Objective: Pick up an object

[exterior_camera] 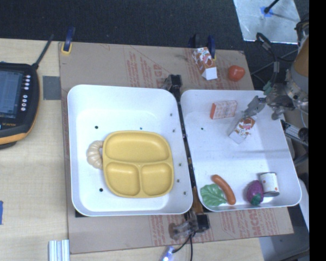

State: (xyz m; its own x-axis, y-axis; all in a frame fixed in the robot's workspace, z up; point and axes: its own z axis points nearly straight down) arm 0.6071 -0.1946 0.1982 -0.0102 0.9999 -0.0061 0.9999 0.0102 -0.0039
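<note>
The gripper (254,106) is placed just above the small carton (243,130); the jaws' state cannot be told; it should be lowered straight.

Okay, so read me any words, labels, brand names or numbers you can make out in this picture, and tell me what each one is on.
Nothing is legible.
Cardboard sheet under the bins: red print along its edges, too blurred to read.
Small carton in the right bin: printing too small.
Orange box: no readable label.
Carton outside the bins: too small.
Tablet at left: screen content unreadable.
</note>
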